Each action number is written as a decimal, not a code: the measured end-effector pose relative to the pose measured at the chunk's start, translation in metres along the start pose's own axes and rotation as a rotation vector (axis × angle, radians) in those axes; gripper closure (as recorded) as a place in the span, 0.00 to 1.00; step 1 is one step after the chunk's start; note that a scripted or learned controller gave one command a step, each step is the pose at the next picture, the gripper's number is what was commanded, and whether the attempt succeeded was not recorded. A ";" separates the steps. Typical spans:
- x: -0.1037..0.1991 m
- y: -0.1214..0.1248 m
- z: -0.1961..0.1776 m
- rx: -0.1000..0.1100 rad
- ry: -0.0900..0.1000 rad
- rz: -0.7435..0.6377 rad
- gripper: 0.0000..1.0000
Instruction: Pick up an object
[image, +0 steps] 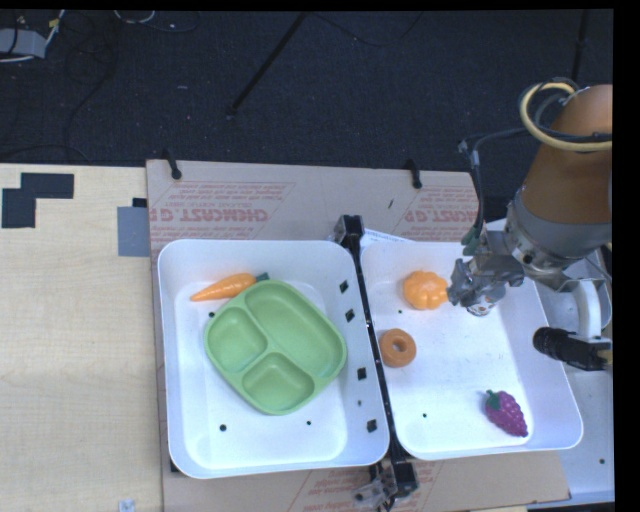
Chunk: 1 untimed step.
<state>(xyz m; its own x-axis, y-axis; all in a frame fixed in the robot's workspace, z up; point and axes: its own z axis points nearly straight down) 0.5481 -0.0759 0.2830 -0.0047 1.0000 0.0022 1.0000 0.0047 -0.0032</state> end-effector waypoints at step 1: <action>0.053 0.002 0.023 0.002 0.000 0.000 1.00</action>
<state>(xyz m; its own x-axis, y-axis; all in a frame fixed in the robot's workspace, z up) 0.5503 -0.0223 0.2600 -0.0042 1.0000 0.0023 1.0000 0.0042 -0.0053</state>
